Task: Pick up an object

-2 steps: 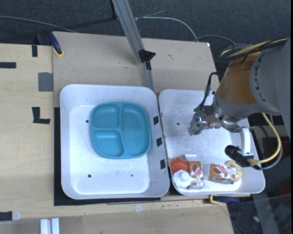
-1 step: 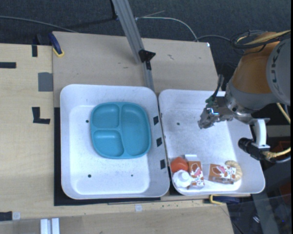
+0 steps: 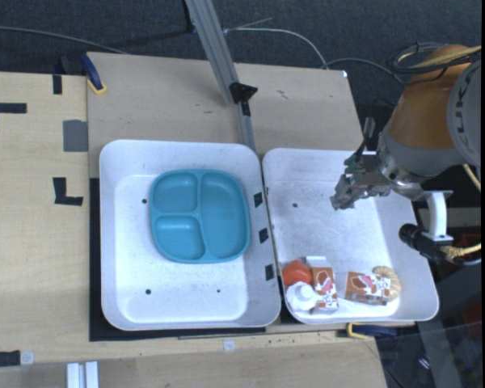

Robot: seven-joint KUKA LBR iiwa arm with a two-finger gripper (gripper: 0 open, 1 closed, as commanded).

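My gripper hangs over the upper right part of the right bin, well above its floor. Its fingers are small and dark and I see nothing between them. At the bin's near edge lie several small items: an orange-red round object with a white piece in front of it, a small red and white carton, and a brown and red packet at the near right. They are all well below the gripper in the view.
The left bin holds a teal divided plate. A grey metal post slants down from the top to the gap between the bins. Cables lie on the bench beyond the right bin.
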